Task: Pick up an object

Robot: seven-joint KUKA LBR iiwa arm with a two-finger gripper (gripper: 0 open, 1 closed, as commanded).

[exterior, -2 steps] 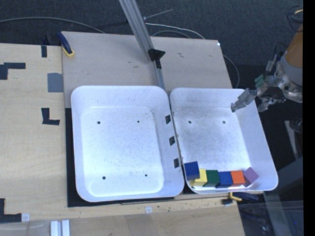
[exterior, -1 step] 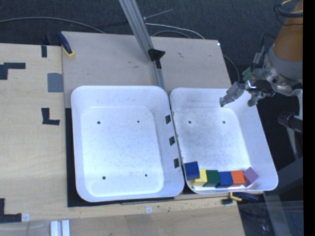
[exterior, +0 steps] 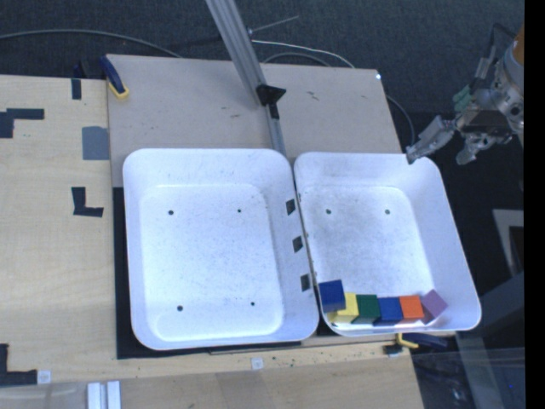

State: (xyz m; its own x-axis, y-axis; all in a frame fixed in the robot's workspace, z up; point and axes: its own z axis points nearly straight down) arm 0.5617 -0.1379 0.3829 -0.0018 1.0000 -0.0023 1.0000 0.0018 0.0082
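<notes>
Camera view, from above at a slant. Two shallow white bins sit side by side on a wooden board; the right bin (exterior: 383, 228) serves as the landmark. The left bin (exterior: 209, 245) touches its left wall, with small dark clips along the seam between them. All blocks lie in a row against the right bin's near wall: a blue block (exterior: 330, 294) at the near-left corner, with a yellow block (exterior: 347, 308) just beside it, then a green block (exterior: 367, 306), a second blue block (exterior: 390, 308), an orange block (exterior: 411, 306) and a purple block (exterior: 433, 302) toward the near-right corner. The gripper (exterior: 447, 141) hangs outside the right bin, just beyond its far-right corner, its two fingers spread apart with nothing between them. A slanted aluminium rail (exterior: 238, 37) rises beyond the bin's far-left corner.
</notes>
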